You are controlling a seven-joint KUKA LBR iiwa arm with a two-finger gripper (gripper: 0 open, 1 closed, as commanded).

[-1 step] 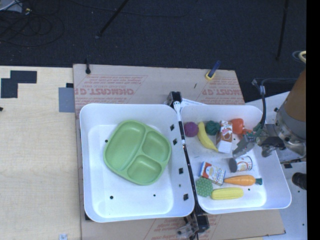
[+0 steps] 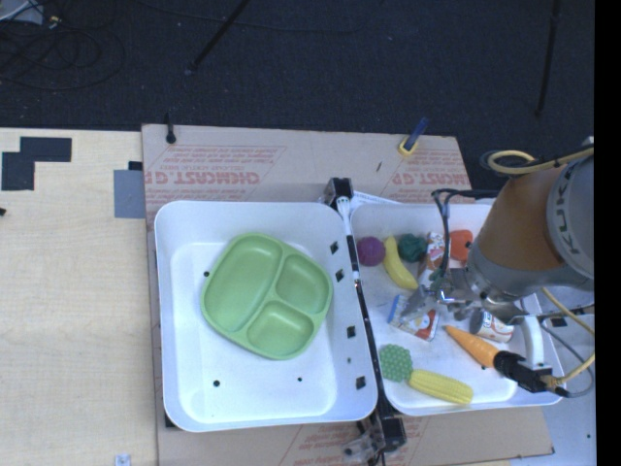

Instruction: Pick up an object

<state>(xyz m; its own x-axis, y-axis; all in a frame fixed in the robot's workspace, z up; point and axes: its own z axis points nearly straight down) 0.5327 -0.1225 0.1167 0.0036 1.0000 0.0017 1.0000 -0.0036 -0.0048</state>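
Gripper (image 2: 430,302) low in right bin (image 2: 505,396) — finger state impossible to tell; just beside it, banana (image 2: 399,266) and carrot (image 2: 473,343)

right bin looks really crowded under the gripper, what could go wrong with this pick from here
1. The gripper sits low among tightly packed items: a small packet, a banana and a carrot. It may pinch two things or knock one aside.
2. The packet lies flat on the right bin, so the fingers might slide over it.
3. The bin divider is close; a sideways move could clip it.
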